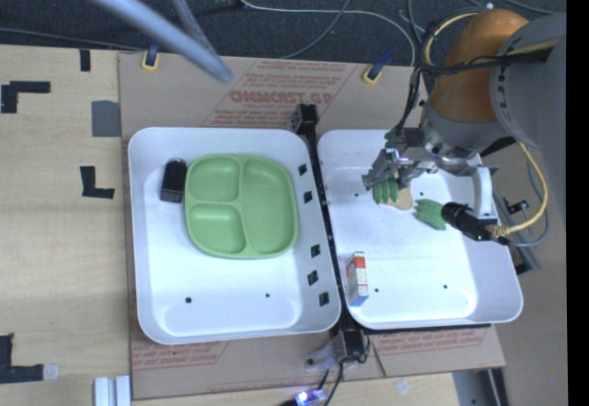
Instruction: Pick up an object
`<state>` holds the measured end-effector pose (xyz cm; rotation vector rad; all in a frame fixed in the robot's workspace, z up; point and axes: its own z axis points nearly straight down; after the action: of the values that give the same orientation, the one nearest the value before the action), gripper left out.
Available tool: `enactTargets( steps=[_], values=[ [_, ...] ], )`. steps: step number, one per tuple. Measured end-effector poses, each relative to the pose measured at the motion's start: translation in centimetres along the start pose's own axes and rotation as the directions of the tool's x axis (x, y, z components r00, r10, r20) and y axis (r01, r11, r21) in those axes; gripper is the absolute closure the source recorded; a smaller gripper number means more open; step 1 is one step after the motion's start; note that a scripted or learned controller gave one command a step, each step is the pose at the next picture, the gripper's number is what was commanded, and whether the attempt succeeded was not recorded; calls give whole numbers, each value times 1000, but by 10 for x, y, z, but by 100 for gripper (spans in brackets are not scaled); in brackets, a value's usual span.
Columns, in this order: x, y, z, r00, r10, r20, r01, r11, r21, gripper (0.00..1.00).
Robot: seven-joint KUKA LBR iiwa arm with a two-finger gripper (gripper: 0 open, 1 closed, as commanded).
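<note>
My gripper [394,172] is low over the upper middle of the right bin [479,303], reaching in from the right. Directly under its tip lie a small green object [386,191] and a tan piece [402,201], touching each other; the gripper hides part of both. A second green object [430,214] lies just to their right, beside a black part of the arm. A small red, white and blue box [357,276] lies near the right bin's lower left corner, well away from the gripper.
The left bin [152,284] holds a green divided plate [242,206] and a small black object [173,180] at the plate's left. The black divider [318,211] runs between the bins. Cables trail behind the bench at the top.
</note>
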<state>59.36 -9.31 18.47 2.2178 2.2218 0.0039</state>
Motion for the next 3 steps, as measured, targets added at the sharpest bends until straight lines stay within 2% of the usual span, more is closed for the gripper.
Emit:
enactTargets(
  steps=[1, 3],
  values=[
    [0, 1, -23, 1000, 1, 0, -1, 1000, 2, 100],
    [114, -31, -16, 1000, -4, -1, 4, 1000, 7, 100]
  ],
)
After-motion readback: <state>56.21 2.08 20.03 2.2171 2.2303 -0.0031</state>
